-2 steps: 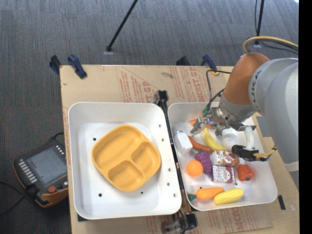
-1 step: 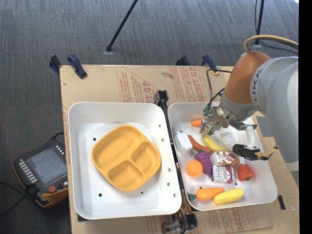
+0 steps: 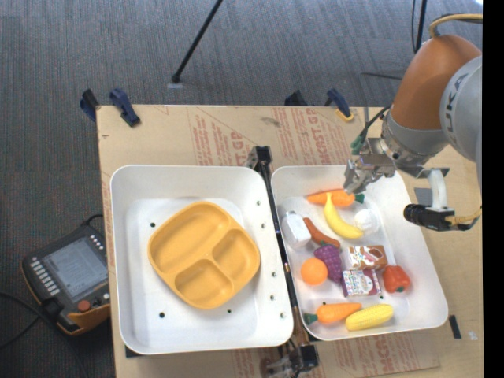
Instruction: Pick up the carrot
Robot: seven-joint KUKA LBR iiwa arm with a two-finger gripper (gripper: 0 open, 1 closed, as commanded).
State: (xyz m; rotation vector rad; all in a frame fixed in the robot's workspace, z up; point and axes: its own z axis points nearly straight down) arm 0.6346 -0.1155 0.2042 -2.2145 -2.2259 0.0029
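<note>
While pincer (image 3: 352, 184) hovers, tapered orange carrot (image 3: 331, 198) lies beside (curved) banana (image 3: 341, 219)

A brown cardboard-covered tabletop (image 3: 197, 132), held by blue clamps (image 3: 124, 105) along its far edge, carries two shallow white bins side by side, the left bin (image 3: 126, 305) touching the right bin (image 3: 429, 305).

Grey arm (image 3: 465, 113), orange band, yellow cable
</note>
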